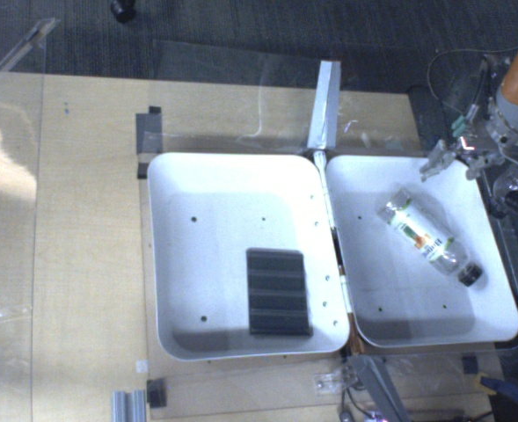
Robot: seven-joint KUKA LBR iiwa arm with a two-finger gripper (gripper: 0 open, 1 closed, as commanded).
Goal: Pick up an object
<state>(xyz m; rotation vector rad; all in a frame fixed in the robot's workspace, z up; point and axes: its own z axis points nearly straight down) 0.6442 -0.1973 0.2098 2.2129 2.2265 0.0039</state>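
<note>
The robot's gripper [456, 158] hovered at the upper right of the frame, over the far right corner of the right bin [364, 310], its two thin fingers spread apart with nothing between them and nothing touching them. Above it, the grey arm [515, 112] with its orange band entered from the right edge. One clear plastic bottle [427, 237] with a dark cap and a printed label lay on its side in the middle of the right bin, slanting from upper left to lower right, cap toward the lower right, well below the open fingers. One dark ribbed rectangular block [278, 292] lay flat in the lower middle of the left bin [179, 236]. The two white bins sat side by side on a pale wooden bench [74, 236], with a metal bar [325, 104] rising from the seam between them at the back. Dark carpet [241, 7] ran across the top of the frame, and a clear sheet glinted at the far left.
</note>
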